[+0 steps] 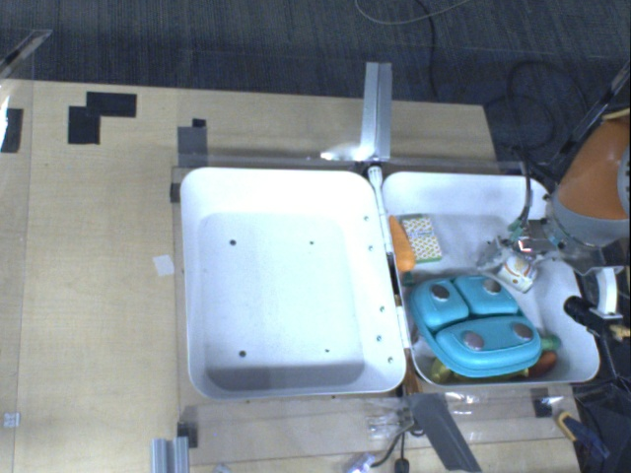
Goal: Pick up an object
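Tool, grip state unclear, hovers in right bin above blue trays crowding its near edge.

Grey arm enters from right, orange band above wrist; gripper low, angled left-down.

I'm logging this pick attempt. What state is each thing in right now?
Claw: low in the right bin, above the blue toys, holding nothing visible.
Blue toys: lying stacked in the right bin.
Patterned card: flat by the divider.
Left bin: white, upright.
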